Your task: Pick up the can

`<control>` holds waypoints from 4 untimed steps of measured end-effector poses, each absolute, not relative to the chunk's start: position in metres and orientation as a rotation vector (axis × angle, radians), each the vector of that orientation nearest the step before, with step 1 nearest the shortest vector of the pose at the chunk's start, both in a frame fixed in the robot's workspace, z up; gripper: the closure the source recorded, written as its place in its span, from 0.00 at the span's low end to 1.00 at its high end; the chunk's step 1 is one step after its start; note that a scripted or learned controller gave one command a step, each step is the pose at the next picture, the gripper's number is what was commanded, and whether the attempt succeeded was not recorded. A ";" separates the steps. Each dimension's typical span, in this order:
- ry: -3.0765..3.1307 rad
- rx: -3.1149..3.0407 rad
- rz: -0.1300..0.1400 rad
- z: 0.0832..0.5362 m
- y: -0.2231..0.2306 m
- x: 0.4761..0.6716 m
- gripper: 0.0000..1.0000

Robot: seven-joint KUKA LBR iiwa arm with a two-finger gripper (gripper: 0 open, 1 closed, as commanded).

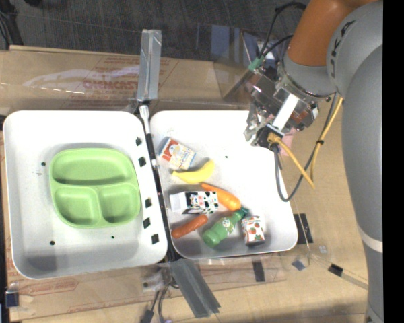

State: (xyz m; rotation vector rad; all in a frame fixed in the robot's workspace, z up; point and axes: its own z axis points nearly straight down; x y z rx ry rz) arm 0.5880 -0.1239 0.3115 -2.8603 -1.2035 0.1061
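**Pincer hangs over the far rim while the can waits at the near corner**

The grey arm (350, 52), with its orange band, fills the upper right of the frame and bends down toward the right-hand bin (222, 130), as suits a reach from that side. Its pincer (261, 134) hovers at the upper right of that bin, above bare white floor; nothing shows between its fingertips, and whether it is spread or closed I cannot tell from this slant.

The left-hand bin (27, 180) carries a green divided tray (94, 184) lying flat in its middle, well apart from the work.

In the right-hand bin the goods crowd toward the lower left, likely because the floor dishes that way. From the top: a small carton (177, 155) near the dividing wall, a banana (194, 173) just below it, a cow-print milk carton (200, 201) with a carrot (225, 198) lying against it, an orange sausage-like piece (188, 227), and a green bottle (222, 229) on its side.

The can (253, 230), red and white, sits at the lower right of the cluster, just beside the bottle's cap and close to the bin's near rim. As I judge it, the pick has not begun: the pincer is well apart from the can and must travel down-frame, then descend without nudging the bottle.
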 end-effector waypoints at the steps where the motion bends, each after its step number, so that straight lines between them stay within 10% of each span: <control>1: -1.217 -2.850 0.117 0.318 -0.123 0.589 1.00; 4: -1.255 -2.823 0.146 0.337 -0.119 0.594 1.00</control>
